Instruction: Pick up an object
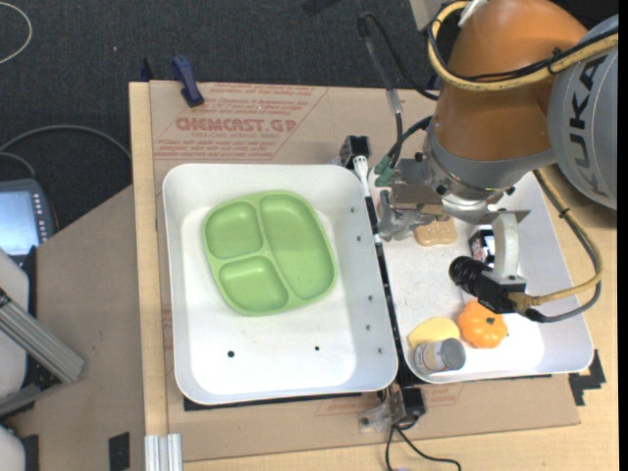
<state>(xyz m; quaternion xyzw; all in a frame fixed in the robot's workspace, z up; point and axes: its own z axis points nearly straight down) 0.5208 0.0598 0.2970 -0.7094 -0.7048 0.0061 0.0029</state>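
Handling comes first for us. The tan piece looks flat, small and light, most likely a stiff toy biscuit or slice of bread. We judge it will not crush or sag, but its low profile leaves little to grip above the bin floor. We would take it across its narrow width, edge to edge, reaching down close to the floor, since a shallow bite could slip off the rim. It is pale brown and matte, roughly oblong with rounded corners. Part of it is hidden under the arm, so we cannot read its full outline.

It lies in the right bin, just beside the gripper, on the side away from the left bin. The gripper hangs low over the right bin, close to the edge where the two bins meet, and the arm above covers most of it. We cannot tell whether it is spread, closed or clamped on anything.

Farther from the gripper, toward the near edge of the same bin, sit an orange fruit and a yellow piece touching it or nearly so. A grey can sits just beside the yellow piece. The fruit is round and, we judge, could roll if nudged. On the other side of the gripper, the left bin holds a green plate with three compartments.
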